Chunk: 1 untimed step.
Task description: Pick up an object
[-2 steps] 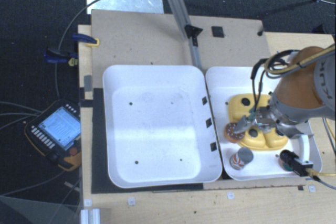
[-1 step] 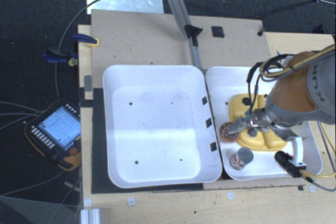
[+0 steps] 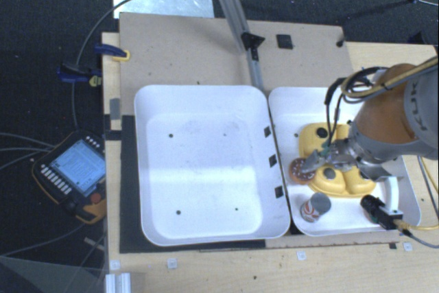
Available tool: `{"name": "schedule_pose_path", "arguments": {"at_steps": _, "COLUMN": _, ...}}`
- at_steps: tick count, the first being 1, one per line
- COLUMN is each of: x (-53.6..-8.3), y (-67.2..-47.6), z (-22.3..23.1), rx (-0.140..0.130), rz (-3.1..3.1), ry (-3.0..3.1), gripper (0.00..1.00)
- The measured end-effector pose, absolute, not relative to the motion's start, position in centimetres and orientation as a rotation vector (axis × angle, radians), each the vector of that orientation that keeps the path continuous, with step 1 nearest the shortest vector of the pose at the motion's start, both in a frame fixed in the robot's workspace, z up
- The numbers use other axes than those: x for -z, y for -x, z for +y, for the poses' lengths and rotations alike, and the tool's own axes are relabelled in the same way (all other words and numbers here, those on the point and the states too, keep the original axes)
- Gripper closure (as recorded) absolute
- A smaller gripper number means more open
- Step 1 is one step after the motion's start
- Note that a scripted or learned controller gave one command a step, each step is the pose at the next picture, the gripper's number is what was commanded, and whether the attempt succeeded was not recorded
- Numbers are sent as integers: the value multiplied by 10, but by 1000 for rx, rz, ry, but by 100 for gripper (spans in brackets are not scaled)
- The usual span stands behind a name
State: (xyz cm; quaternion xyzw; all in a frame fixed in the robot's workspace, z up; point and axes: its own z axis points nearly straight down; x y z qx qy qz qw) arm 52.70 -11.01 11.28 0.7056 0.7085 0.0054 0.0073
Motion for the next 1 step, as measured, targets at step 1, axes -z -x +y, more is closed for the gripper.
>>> {"name": "schedule_pose_path", "arguments": {"at_steps": 1, "x": -177, "y": -526, "z": -110, "rx": -6, "rz": 2223, "ry": -2213, "gripper": 100}}
